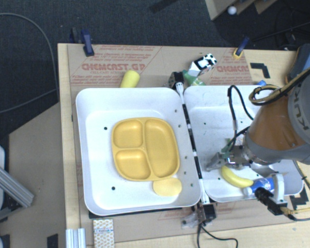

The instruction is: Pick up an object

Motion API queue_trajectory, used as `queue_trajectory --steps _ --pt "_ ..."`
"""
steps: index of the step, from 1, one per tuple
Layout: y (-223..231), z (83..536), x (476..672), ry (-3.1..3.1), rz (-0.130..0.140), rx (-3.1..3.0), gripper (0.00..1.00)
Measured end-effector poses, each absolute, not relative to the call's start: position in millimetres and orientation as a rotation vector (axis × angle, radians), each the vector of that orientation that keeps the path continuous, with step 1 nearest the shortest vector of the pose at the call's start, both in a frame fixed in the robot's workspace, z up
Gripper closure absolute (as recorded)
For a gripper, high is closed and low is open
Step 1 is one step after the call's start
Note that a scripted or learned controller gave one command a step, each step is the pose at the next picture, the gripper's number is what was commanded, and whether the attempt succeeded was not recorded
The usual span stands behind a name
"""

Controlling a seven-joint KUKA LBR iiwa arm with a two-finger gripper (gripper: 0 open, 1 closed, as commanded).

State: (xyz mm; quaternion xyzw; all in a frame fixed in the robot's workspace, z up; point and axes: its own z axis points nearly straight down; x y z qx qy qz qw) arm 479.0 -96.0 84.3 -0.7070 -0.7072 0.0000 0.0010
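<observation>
1. Dark carpet surrounds a bench topped with a brown cardboard sheet (144, 61) printed in red lettering; two shallow white bins sit on it side by side.
2. Left bin (93, 154): holds a yellow divided plate (144, 149) with three compartments, lying flat near the middle. A small pale yellow disc (167, 187) lies touching the plate's lower right edge.
3. Right bin (209, 112): holds a yellow banana (235, 178), lying near the bin's lower edge, curved, with one end toward the bins' shared wall.
4. Arm: the grey arm with its orange band (271, 123) enters from the right and covers much of the right bin. A black cable loops over its upper side.
5. Gripper (223, 160): low in the right bin, just above and beside the banana's left end. Whether the claw is spread or pressed together cannot be told from this angle. The banana is not seen between the fingers.
6. Outside the bins: a yellow cylinder (129, 79) rests on the cardboard just above the left bin's upper rim. A blue clamp (86, 42) grips the bench's upper left edge.
</observation>
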Motion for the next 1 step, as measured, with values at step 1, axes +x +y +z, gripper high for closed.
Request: queue_trajectory --steps 1 --pt "-96.1 93.9 479.2 -2.221 -0.001 -2.222 1.00"
